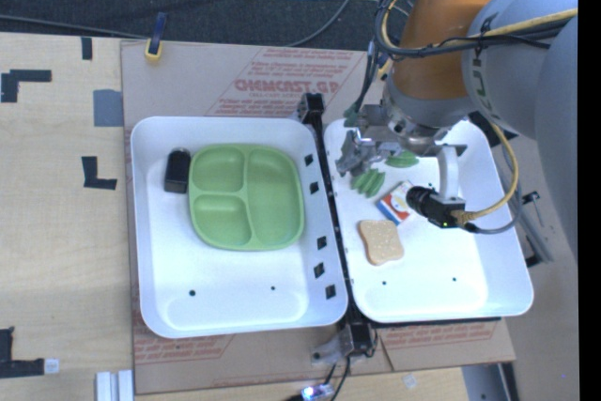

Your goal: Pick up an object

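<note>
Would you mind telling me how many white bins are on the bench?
2. The left bin holds a green divided plate and a small black object. The right bin holds a slice of toast, with the gripper above its far end.

Red print runs across the cardboard sheet [282,80] under the bins — the large word looks like "CHEMCAST GP", though the letters are blurred. Smaller red lines beside it, and more along the sheet's front edge, are too small to read.
</note>
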Available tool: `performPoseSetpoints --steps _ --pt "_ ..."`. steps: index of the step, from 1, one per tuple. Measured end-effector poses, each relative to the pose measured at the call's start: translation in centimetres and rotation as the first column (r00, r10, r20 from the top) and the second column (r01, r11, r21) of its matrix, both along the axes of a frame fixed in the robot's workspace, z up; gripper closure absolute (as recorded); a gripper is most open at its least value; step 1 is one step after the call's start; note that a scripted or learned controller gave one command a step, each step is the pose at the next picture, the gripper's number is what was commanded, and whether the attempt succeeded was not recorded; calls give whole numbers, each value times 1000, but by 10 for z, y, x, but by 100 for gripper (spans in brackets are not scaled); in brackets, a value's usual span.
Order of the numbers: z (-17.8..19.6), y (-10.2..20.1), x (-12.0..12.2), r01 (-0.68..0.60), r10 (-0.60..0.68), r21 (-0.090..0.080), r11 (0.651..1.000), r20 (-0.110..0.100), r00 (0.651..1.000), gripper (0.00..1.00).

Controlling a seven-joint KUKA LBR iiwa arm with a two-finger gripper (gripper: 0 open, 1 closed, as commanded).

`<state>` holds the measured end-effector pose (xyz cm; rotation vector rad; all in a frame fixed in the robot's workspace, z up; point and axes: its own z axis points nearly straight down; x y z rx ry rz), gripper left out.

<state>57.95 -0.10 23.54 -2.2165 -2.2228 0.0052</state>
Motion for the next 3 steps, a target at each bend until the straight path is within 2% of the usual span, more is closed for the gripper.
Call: performPoseSetpoints --steps 2,3 --pt "-18 93 -40 -2 2 1 1000 0 1000 100" --pt "-18 92 -39 0 0 0 1000 1 1000 0"
